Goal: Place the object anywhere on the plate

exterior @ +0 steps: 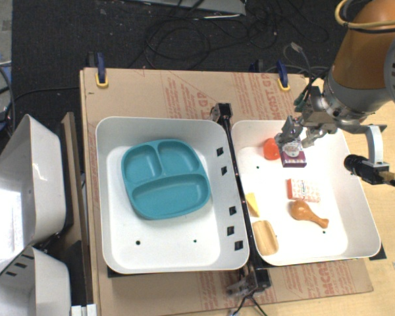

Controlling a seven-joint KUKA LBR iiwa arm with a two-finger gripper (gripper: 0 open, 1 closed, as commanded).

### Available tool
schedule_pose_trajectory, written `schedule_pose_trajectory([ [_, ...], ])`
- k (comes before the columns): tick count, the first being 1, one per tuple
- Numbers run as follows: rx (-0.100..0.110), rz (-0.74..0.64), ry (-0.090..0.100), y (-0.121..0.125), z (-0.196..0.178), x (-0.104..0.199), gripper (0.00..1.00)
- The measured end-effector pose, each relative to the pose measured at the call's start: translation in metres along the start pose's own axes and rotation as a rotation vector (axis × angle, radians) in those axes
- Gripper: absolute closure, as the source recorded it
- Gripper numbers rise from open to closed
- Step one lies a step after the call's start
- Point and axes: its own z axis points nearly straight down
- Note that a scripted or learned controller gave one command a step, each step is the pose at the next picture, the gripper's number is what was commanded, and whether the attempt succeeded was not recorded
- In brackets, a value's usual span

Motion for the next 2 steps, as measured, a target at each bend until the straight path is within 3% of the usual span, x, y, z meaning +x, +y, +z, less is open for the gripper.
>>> schedule_pose_trajectory([
  [2, 0.001, -0.002, 0.001, 0.015, 0.002, 0.115, 1.00],
])
